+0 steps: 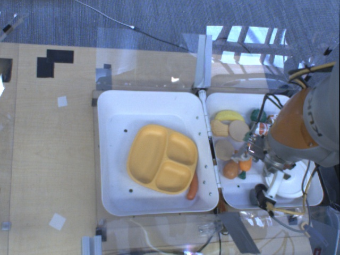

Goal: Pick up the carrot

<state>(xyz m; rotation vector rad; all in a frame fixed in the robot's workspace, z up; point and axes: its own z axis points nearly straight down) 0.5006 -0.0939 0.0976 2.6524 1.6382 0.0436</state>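
A small orange carrot (245,165) with a green tip lies in the right bin (313,198), next to a rounder orange piece (231,169). My gripper (251,149) hangs right above the carrot's upper end, reaching in from the right under the orange-banded wrist. The wrist hides part of the bin behind it. I cannot tell whether the gripper touches the carrot.
The right bin also holds a yellow banana-like piece (227,116), a beige round (238,130), a green item (257,114) and a white dish (289,187). In the left bin (114,142) a yellow divided plate (162,158) sits with a long red-orange piece (192,187) beside it.
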